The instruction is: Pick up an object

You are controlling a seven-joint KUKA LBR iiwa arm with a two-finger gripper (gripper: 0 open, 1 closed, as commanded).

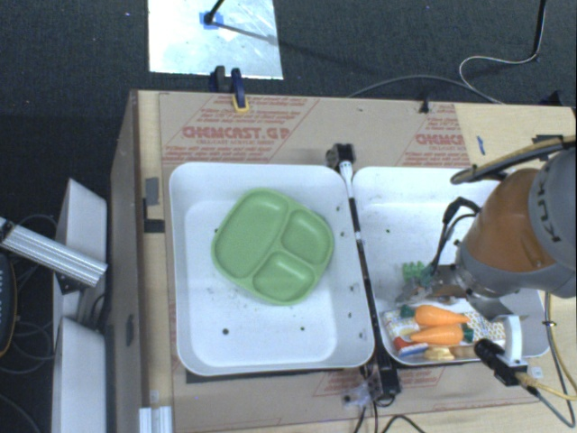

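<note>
Looking down on a wide bench (270,129) topped with printed brown board, two shallow white bins side by side on it. Left bin (194,332) at centre-left, right bin (406,197) hard against it, a dark divider strip between.

Now over to the arm (514,228): reaching in from the right edge, bulky grey body with the orange band facing up, bent low over the near right part of the right bin. Wrist angled down and to the left, cables looping off its upper side.

In the left bin, a green divided plate (273,245) lying flat near the middle, turned at an angle, well apart from the arm.

Back in the right bin, a small white tray (393,332) tucked into the near left corner, just under the wrist. In that tray, two orange carrots: upper carrot (440,316) and lower carrot (439,336), lying side by side, lengthwise left to right.

Just above the tray, on the bin floor, a small green piece (413,268), too small to identify.

And the gripper (422,287): dark, low, sitting between the green piece and the upper carrot, very near both. Impossible to tell whether spread or closed, or whether touching either one. Nothing seen lifted.
</note>
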